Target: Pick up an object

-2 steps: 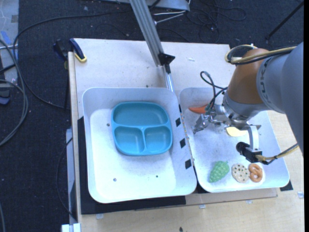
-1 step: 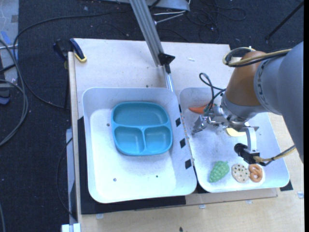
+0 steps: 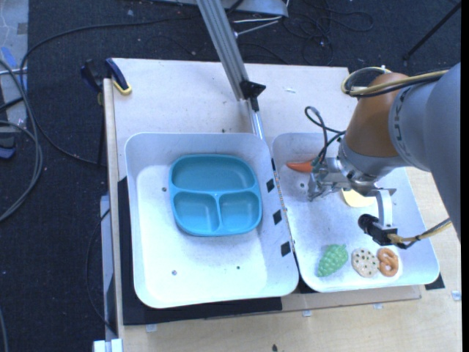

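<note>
Bins sit side by side on the tabletop (image 3: pixel 183 86), the left bin (image 3: pixel 146 270) carrying a blue divided plate (image 3: pixel 216 194) with three compartments, lying flat toward the bin's upper middle. The right bin (image 3: pixel 414 270) holds the small things: an orange carrot-shaped piece (image 3: pixel 298 166) near its upper left corner, a pale yellow piece (image 3: pixel 355 198) partly hidden under the wrist, and along the lower edge a row of three, a green bumpy piece (image 3: pixel 333 259), then a round pale cookie with dark spots (image 3: pixel 363 262), then a brown pretzel (image 3: pixel 388 262) (the cookie and pretzel look to be touching). The grey arm (image 3: pixel 429 127) reaches in from the right, its orange band (image 3: pixel 374 119) above the right bin. The hand (image 3: pixel 316 185) is low over the bin's upper left part, just beside the carrot-shaped piece and right below it; whether its fingers are open or closed I cannot tell, and nothing is visibly between them. A slanted metal pole (image 3: pixel 220 35) crosses the tabletop's far side.
</note>
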